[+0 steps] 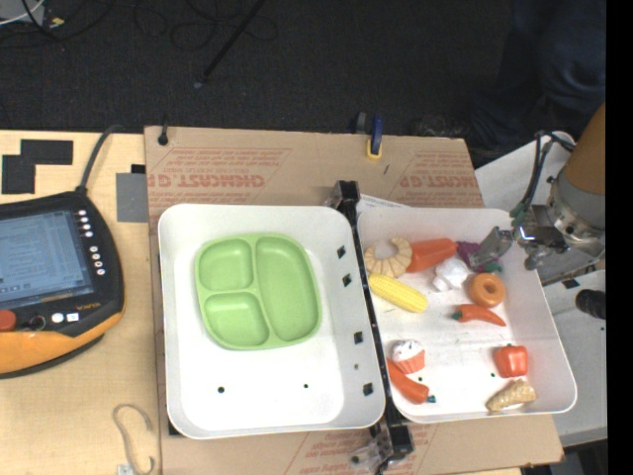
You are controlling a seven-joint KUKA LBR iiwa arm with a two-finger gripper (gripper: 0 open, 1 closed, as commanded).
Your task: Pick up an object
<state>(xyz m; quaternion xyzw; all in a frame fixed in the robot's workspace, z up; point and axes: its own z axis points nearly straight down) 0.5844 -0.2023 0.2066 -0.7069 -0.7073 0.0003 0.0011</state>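
The right bin [554, 354] holds several toy foods. A cream ring-shaped piece [388, 257] lies next to an orange carrot [430, 253], with a yellow corn cob [398, 292] below them. A white lump [450, 275], an orange donut [487, 290] and a red chili [480, 315] sit mid-bin. Near the front are a red pepper [510, 360], a tan wedge [510, 396], a white and red piece [406, 354] and an orange piece [408, 382]. My gripper [534, 237] hangs over the bin's far right rim, just right of a dark purple piece [485, 248].
The left bin [188, 364] holds a green divided plate [259, 291]. A black clip bar [358, 305] joins the two bins. A control pendant [49, 275] lies at the left on the bench. Cardboard [277, 171] underlies both bins.
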